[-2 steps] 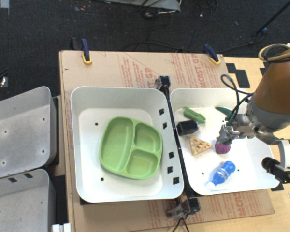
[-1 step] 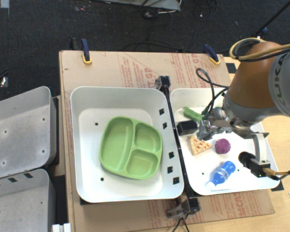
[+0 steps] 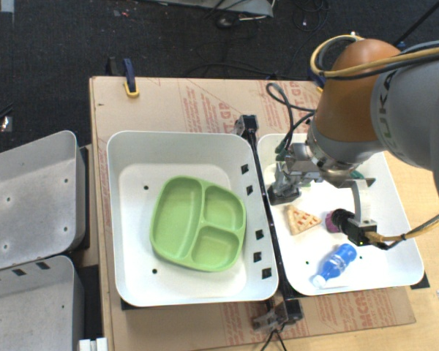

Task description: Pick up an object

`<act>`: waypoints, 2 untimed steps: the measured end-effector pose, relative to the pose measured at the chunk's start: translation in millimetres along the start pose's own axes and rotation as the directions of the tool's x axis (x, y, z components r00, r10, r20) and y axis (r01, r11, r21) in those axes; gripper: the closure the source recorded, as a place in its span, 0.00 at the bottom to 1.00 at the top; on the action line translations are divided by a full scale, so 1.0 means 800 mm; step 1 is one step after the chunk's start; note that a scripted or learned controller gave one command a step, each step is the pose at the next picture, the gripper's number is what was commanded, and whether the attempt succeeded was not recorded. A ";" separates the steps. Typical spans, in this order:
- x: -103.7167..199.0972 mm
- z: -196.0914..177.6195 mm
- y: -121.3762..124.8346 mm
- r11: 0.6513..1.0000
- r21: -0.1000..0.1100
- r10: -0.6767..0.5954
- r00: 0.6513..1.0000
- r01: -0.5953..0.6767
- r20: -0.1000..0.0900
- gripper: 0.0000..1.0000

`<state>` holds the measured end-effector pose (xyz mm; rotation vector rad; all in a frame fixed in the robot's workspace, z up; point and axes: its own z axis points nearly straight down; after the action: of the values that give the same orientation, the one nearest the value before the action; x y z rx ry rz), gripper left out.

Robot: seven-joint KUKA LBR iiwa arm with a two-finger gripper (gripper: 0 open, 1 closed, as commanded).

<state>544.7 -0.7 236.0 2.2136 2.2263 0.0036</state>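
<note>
Two shallow white bins sit side by side on a cardboard-covered bench. The left bin [image 3: 124, 159] holds a green divided plate [image 3: 199, 224] with three compartments, lying flat near the bin's middle. The right bin [image 3: 399, 265] holds three small things: a pizza slice toy [image 3: 303, 220] near its left wall, a small purple object [image 3: 331, 221] just to the right of the slice, and a blue bottle [image 3: 335, 263] lying tilted toward the near edge, apart from the other two. The grey arm with its orange band [image 3: 355, 86] reaches in from the right and hangs over the upper left part of the right bin. Its gripper [image 3: 285, 189] points down near the bin's left wall, just above the pizza slice; whether its jaws are spread or pressed together cannot be told from this angle, and nothing is seen between them
</note>
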 end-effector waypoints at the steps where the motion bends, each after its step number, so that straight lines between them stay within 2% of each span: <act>1: 0.055 -0.009 0.026 1.000 0.000 0.000 1.000 0.000 0.000 1.00; 2: 0.124 -0.005 0.061 1.000 0.000 -0.001 1.000 0.001 -0.001 1.00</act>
<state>592.9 98.5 240.0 2.2135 2.2274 0.0049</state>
